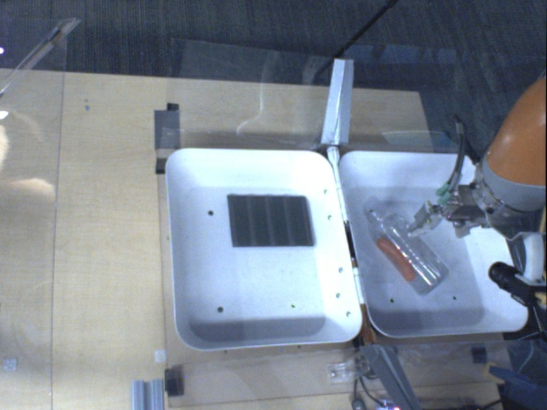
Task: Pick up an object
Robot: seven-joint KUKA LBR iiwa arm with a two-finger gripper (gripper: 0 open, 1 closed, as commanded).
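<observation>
One pair of fingers (433, 215) is all I have, and it hangs low over the right bin (504, 314), at that bin's upper middle. The tips are small and dark against the white floor, and I cannot tell how far apart they stand. Nothing shows between them.

Just beside them, toward the bin's centre, lies a clear plastic bottle (408, 251). It is on its side, set on a diagonal, with its narrower end up near my fingers and its wider end down toward the bin's near wall. Something orange-red sits inside it or under it, along its left side. My tips are close to the bottle's upper end; whether they touch it I cannot make out.

Behind the fingers, my grey wrist runs off to the right, and the orange band (523, 135) bulges above it at the edge of the view.

The left bin (188, 314) sits flush against the right one. A dark, ribbed rectangular pad (270, 220) lies flat in its upper middle. Both bins rest on a pale wooden table (85, 254), with a clear sheet standing along its far side.
</observation>
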